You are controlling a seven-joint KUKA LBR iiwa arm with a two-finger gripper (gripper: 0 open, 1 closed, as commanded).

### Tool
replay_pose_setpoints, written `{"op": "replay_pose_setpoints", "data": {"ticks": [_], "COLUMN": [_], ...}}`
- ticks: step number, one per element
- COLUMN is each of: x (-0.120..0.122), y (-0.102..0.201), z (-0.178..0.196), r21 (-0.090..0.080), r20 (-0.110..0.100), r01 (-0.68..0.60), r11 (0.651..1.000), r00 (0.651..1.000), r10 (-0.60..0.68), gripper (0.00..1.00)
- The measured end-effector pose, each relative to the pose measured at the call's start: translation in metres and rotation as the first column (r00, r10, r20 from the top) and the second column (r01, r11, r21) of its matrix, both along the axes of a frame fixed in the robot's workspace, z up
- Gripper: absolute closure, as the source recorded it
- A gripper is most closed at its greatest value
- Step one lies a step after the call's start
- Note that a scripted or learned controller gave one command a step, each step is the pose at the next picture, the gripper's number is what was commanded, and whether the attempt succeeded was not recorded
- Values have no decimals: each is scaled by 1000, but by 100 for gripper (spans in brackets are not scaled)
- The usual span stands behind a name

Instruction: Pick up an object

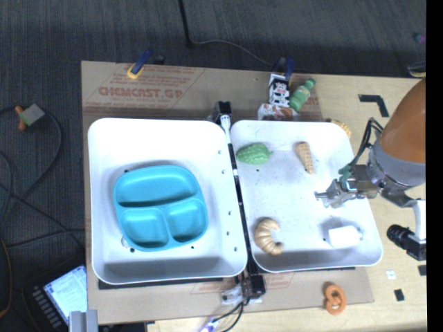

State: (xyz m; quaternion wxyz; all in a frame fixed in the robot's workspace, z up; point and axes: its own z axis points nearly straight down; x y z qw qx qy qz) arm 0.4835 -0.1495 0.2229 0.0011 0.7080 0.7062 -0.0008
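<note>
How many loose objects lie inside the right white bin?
4: a green leafy toy at upper left, a tan cone-shaped piece at top, a curled brown croissant at lower left, a white block at lower right.

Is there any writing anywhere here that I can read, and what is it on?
"CHEMCAST GP", red print, seen upside down, on the brown board under the bins.
The small printed pack behind the right bin carries markings, too small and blurred to read.
The paper at the lower left corner is too blurred to read.
Nothing legible on the blue tray.
</note>
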Motion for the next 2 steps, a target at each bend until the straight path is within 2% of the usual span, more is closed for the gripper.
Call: {"op": "replay_pose_setpoints", "data": {"ticks": [1,2], "x": [0,30], "y": [71,78], "z": [-8,-17], "r21": [3,3], "r20": [-2,-2], "r01": [-4,-3], "r11": [1000,1000], "r00": [1000,1000], "r10": [4,3], "gripper": [100,100]}}
